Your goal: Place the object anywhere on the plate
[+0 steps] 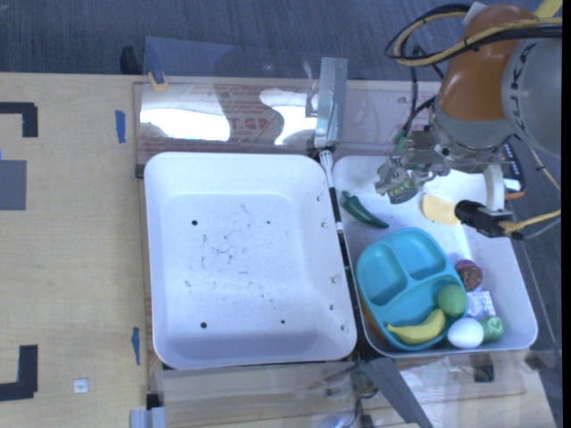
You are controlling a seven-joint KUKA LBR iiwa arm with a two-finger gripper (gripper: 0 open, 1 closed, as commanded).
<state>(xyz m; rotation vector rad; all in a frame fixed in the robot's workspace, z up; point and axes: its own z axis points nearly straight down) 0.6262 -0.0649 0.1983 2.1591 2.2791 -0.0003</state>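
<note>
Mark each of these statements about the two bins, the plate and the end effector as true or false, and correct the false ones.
1. The blue plate lies in the right bin. True.
2. The banana rests on the plate's near edge. True.
3. The green pepper lies in the left bin. False: it lies in the right bin, beyond the plate.
4. The end effector hovers over the left bin. False: it is over the right bin's far end.
5. The white egg is beside the banana. True.
</note>
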